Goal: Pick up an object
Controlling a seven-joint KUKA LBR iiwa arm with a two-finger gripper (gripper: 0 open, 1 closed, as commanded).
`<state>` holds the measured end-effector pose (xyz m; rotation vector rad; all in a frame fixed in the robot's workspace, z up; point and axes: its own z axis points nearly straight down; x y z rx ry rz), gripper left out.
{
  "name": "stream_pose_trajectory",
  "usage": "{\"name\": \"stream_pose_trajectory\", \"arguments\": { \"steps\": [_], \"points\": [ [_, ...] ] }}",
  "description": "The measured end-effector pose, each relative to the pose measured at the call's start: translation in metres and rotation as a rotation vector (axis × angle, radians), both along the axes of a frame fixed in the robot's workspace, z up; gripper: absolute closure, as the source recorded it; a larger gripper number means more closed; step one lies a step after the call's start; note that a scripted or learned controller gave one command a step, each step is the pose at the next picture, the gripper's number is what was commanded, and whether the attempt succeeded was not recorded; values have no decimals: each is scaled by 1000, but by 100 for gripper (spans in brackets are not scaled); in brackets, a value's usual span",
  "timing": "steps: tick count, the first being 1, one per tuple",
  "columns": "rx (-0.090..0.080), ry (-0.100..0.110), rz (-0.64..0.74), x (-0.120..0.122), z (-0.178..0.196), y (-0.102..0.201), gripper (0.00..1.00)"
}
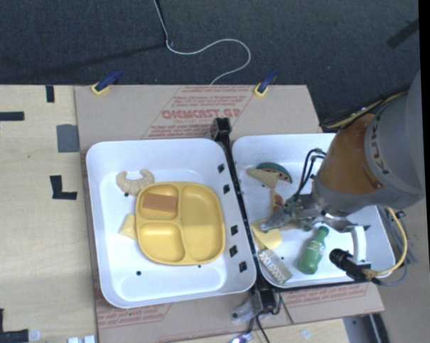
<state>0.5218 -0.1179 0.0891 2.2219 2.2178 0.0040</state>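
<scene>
Arm point(374, 160) came in from the right over the right bin point(362, 271), grey casing with a glossy orange band, gripper point(280, 220) low near that bin's left-centre. Fingers were thin bare metal, pointing left, and sat close together; nothing visible between them, but whether they were fully closed I couldn't tell. Right bin contents: green plastic bottle point(312, 250), smooth, glossy, pale cap, long axis running lower-left to upper-right with the cap toward the arm, lying just right of the gripper. Yellow wedge point(268, 237), matte, cheese-like, touching or just under the fingertips. Watermelon slice toy point(271, 175), half-round, green rind and red face, near the bin's top-left. Small clear crinkly packet point(274, 265) at the bottom-left corner, long axis diagonal. Thin red-and-yellow piece point(277, 199) between slice and gripper, too small to identify. Left bin point(104, 165): yellow plastic divided plate point(182, 224), rounded-square, three compartments, brown flat rectangular block point(160, 201) in the upper-left one. Tan curved croissant-like toy point(133, 181) just above the plate, pale yellow wedge point(127, 225) poking out at its left edge. Both bins were smooth white plastic on brown cardboard point(198, 111).
</scene>
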Motion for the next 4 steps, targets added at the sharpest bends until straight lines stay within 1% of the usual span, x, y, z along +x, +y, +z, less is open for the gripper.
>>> {"name": "stream_pose_trajectory", "arguments": {
  "steps": [1,2,3,4],
  "points": [
    [-1,-3,1,1,13,0,100],
    [0,1,4,6,56,3,100],
    [-1,0,5,13,111,12,100],
    [0,2,4,13,137,13,100]
  ]
}}
